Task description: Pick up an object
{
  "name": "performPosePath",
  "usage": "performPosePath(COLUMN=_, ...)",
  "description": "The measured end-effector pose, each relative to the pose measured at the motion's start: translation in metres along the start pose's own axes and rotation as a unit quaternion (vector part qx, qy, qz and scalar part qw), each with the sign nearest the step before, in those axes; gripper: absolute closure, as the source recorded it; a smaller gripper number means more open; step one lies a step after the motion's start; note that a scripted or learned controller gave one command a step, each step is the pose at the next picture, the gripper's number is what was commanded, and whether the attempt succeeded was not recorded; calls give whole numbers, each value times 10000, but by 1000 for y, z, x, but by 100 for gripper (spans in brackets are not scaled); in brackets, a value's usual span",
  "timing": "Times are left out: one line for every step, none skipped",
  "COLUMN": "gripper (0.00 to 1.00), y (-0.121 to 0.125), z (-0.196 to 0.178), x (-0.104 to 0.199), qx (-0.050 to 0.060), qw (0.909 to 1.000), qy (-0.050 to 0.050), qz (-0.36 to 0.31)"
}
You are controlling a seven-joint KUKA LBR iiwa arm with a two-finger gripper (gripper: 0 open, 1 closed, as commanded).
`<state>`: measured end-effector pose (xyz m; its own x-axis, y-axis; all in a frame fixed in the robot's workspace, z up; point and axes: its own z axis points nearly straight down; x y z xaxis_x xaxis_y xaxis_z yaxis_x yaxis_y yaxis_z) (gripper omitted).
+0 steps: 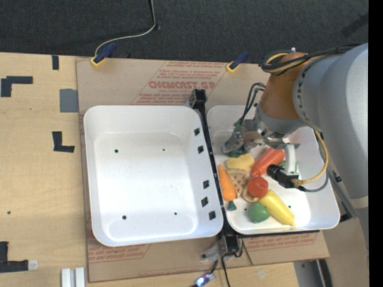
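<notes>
My gripper (235,141) reaches down into the right bin (317,220), near its back left part. Just in front of it lies a pale yellow piece (240,161). Around that piece sit an orange carrot (227,183) along the bin's left wall, a red-orange pepper (268,159), a red tomato (258,186), a tan waffle-like piece (239,177), a yellow corn-like toy (279,208) and a green toy (258,214). I see nothing lifted off the bin floor.
The left bin (143,178) stands beside the right one, a black divider (206,154) between them. Both rest on a cardboard sheet (167,82). The grey arm (335,112) with its orange band covers the right bin's far right side.
</notes>
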<state>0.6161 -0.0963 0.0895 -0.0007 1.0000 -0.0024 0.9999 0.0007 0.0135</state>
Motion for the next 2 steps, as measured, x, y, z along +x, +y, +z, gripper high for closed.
performPosePath(gripper=100, y=-36, z=-1, x=-2, qx=-16, qw=10000, qy=-4, qz=-1)
performPosePath(gripper=100, y=-48, z=-39, x=2, qx=73, qw=10000, qy=15, qz=0)
